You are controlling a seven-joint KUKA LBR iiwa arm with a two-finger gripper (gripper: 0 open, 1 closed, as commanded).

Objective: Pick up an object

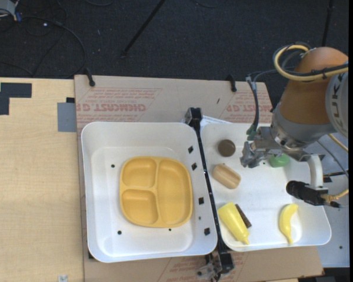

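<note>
Pale wooden bench (pixel 29 187), cardboard sheet (pixel 141 101), dark carpet (pixel 165 28), cables (pixel 53 22)

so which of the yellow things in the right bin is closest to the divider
The yellow bottle, lying beside the divider; the banana lies over by the far wall.

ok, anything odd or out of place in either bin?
Nothing stands out. The yellow divided plastic tray lies flat in the left bin; the items in the right bin lie loose and apart, none spilled or damaged.
</note>
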